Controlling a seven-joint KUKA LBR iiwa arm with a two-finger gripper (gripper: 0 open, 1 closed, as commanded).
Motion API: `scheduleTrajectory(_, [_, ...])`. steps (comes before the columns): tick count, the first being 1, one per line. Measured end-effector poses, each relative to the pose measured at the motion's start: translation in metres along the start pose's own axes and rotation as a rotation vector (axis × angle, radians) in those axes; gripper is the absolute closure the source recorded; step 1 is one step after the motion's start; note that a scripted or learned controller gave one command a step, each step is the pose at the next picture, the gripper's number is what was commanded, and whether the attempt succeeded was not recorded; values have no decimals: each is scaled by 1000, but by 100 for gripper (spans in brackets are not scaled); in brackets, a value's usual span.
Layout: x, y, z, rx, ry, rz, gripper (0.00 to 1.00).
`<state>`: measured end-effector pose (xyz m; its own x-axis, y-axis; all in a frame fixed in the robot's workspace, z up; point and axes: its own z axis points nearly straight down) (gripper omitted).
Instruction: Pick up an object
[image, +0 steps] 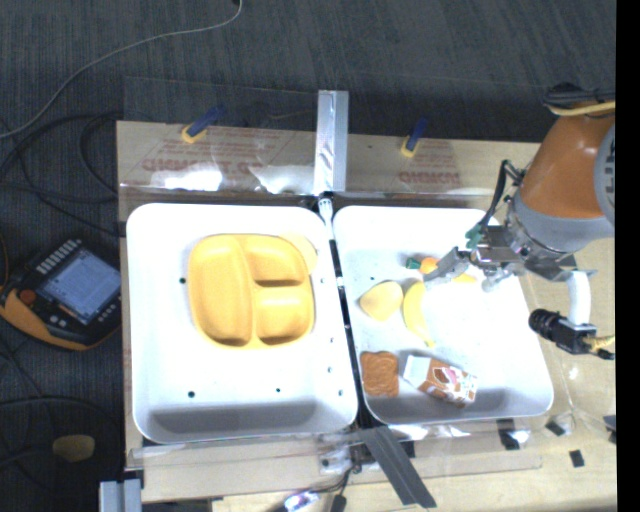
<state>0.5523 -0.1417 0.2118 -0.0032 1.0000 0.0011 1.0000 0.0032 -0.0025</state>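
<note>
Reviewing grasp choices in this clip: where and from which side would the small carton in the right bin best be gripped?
The small carton lies flat and tilted near the front of the right bin, its left end close beside the brown cookie. Probably best gripped from straight above, across its narrow width at mid-length, with the fingers closing on the two long sides, which look free.

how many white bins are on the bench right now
2. The left bin holds a yellow tray; the right bin holds small food items, with the arm reaching in.
</note>
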Motion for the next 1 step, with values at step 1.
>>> scheduleTrajectory(1, [38, 1, 96, 0, 1, -251, 0])
